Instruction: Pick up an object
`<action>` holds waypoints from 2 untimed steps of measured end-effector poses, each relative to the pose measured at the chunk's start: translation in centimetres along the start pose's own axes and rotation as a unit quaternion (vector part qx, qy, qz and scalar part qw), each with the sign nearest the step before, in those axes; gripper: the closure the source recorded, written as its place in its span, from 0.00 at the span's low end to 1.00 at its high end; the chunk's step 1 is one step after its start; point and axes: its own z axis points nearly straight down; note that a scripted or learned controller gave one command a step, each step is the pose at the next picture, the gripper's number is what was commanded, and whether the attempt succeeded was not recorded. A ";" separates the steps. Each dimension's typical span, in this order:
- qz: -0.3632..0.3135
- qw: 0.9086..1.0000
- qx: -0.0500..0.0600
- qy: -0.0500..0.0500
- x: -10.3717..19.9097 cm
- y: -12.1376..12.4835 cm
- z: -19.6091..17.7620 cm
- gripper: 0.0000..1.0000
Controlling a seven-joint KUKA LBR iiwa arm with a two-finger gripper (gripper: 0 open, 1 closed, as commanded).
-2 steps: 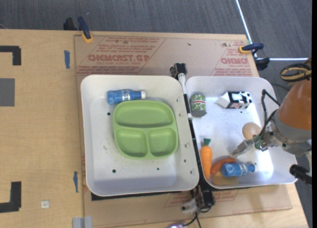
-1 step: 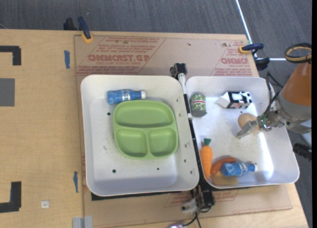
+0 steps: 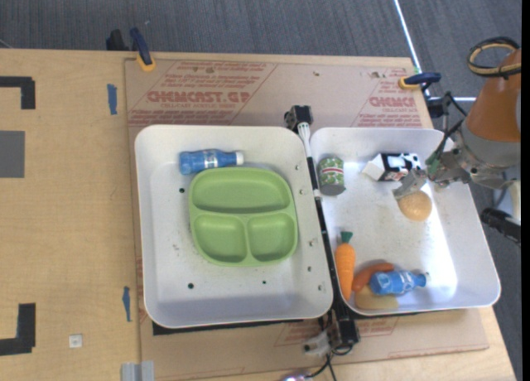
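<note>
The nearest candidate is a pale, egg-like object (image 3: 414, 205) lying loose in the right bin (image 3: 464, 288), just under the gripper (image 3: 411, 179). Beside it sits a black-and-white toy (image 3: 395, 164), partly behind the fingers. Whether the claw is wide or closed I cannot tell from here. A green can (image 3: 331, 174), a carrot (image 3: 344, 260) and a blue bottle (image 3: 396, 282) are scattered for picking. The left bin (image 3: 157, 230) has a green divided plate (image 3: 243, 214) and another blue bottle (image 3: 209, 160).
</note>
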 end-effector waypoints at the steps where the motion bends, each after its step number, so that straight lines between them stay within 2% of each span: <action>1: -0.042 0.999 0.001 0.001 4.0 -8.9 2.7 0.00; 2: 0.022 1.000 -0.001 0.001 10.6 -7.0 2.6 0.00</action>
